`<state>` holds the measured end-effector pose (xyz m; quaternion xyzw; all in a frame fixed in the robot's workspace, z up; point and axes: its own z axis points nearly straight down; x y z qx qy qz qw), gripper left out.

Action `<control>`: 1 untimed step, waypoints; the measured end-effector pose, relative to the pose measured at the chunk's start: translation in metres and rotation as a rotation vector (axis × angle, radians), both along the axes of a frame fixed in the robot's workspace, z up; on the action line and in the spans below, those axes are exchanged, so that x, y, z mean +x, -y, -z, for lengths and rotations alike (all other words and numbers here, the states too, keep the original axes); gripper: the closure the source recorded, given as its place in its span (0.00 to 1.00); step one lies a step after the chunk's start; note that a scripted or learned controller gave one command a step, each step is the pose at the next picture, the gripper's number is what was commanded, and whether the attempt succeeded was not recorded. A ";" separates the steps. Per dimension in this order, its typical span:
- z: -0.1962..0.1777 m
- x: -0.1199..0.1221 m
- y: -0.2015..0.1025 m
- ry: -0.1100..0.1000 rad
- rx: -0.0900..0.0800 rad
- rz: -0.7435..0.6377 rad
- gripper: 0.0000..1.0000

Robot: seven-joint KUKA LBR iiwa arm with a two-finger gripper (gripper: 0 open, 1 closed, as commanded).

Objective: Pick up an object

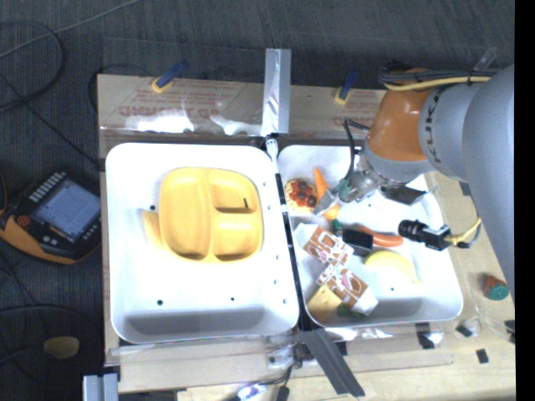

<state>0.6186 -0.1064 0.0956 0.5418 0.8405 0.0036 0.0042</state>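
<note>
My gripper hangs low in the back part of the right bin, under the orange band of the arm. Just left of it lie a small orange carrot and a round red-and-yellow patterned piece. A small green bit sits right below the gripper. In front of that are a black block and a red-orange stick. Two brown-and-white packets and a pale yellow lump lie nearer the front.
The left bin holds a yellow compartment tray. The divider between the bins runs close to the packets. A handheld controller lies on the floor at the far left.
</note>
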 end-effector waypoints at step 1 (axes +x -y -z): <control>-0.099 0.010 -0.038 -0.014 -0.002 0.052 1.00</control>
